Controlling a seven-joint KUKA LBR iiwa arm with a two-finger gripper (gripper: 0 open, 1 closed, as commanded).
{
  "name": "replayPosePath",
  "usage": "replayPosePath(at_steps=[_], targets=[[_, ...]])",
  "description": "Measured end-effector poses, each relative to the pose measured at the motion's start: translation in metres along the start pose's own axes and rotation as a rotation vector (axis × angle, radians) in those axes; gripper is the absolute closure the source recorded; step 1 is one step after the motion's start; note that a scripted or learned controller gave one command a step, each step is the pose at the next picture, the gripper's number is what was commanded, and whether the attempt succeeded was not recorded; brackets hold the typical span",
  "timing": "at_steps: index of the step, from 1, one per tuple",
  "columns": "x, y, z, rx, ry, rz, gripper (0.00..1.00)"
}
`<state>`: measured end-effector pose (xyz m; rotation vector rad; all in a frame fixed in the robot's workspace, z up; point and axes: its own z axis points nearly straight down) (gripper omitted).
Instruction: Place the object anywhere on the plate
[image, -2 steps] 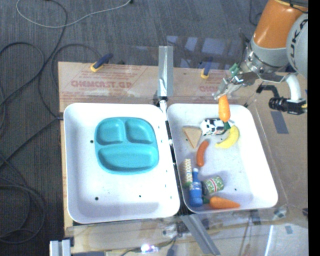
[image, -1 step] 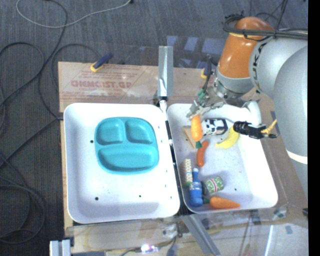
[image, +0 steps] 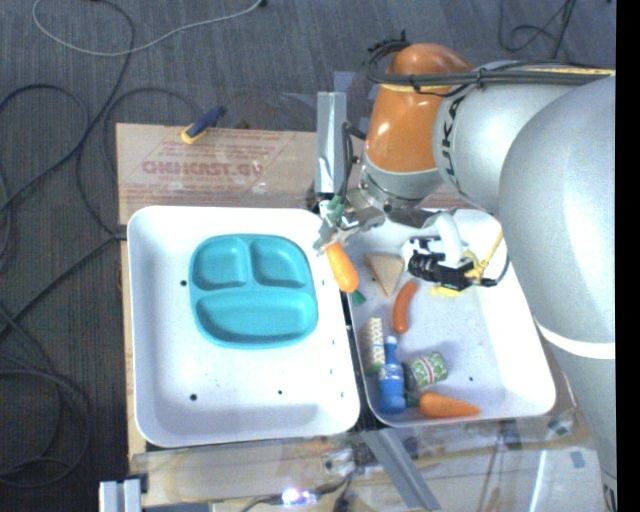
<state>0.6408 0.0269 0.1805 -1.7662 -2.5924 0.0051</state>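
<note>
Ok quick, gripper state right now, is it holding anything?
Gripper: shut on the carrot, which hangs from its fingers over the divide between the two bins, beside the blue plate.

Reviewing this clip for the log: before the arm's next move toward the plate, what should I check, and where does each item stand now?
1. Carrot between the fingers of the gripper: its top sits at the fingertips, apparently gripped; ok.
2. Carrot lifted clear of the right bin: seems so, over the bins' shared edge; cannot tell height.
3. Plate lying flat in the left bin: ok.
4. Plate compartments free to receive it: ok.
5. Carrot over the plate: not ok, still right of it.
</note>
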Motion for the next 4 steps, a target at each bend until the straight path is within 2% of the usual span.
replayPosePath(at_steps=[1,2,3,4], targets=[[0.000,0.000,0.000,0.000,0.000,0.000,0.00],[-0.055,0.009,-0.074,-0.001,-0.003,-0.035,0.00],[-0.031,0.003,-0.142,-0.001,-0.002,0.007,0.00],[0.015,-0.002,0.001,0.002,0.000,-0.008,0.00]])
